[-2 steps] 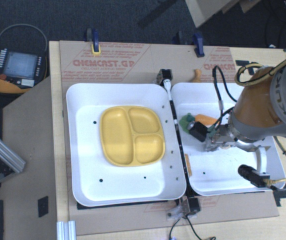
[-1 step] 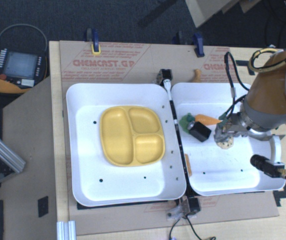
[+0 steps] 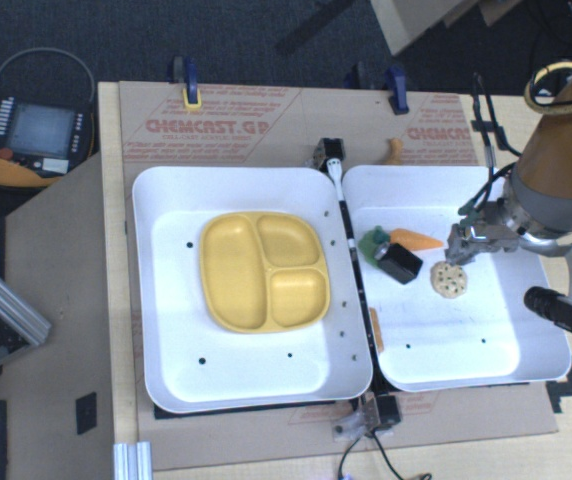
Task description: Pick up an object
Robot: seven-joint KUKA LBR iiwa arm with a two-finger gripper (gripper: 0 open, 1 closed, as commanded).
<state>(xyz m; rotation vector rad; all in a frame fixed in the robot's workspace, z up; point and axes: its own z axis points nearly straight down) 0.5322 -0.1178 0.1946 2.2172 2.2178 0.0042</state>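
Camera view: gripper (image 3: 463,247) hangs low in right bin (image 3: 486,353), finger spread impossible to tell, nothing visibly held; cookie (image 3: 449,279) lies just nearside and slightly left of it, with carrot (image 3: 417,238) and black block (image 3: 399,262) farther left.

Arm (image 3: 556,158) enters from right, orange band above grey wrist. Wrist angled down and leftward. Gripper (image 3: 463,246) low at arm's left end, tips pointing down-left; finger gap too small to judge

Grey arm (image 3: 556,193), orange band (image 3: 558,118)
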